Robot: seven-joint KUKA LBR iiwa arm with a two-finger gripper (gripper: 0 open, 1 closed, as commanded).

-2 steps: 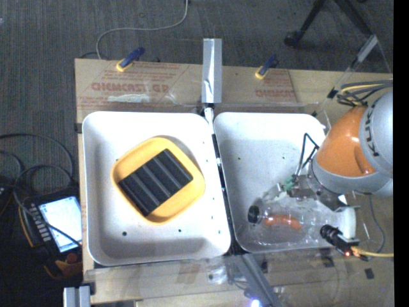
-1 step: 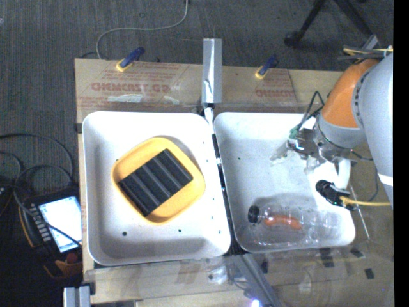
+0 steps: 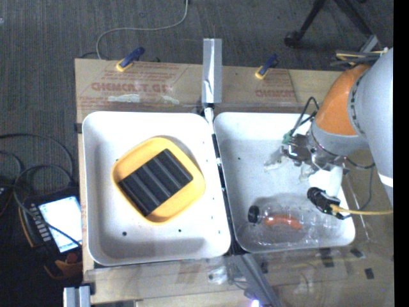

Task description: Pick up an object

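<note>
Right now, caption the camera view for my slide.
Gripper over the right bin near a clear bottle; yellow-and-black pad in the left bin.

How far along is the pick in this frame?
Done: nothing looks lifted yet; the clear bottle lies on the floor of the right bin, and the yellow block with a black ribbed top sits in the left bin. In hand: the hand hangs over the right bin, up-frame of the bottle. Left: close on an object and raise it.

The arm, cut off at right, hides the right bin's corner.
</note>
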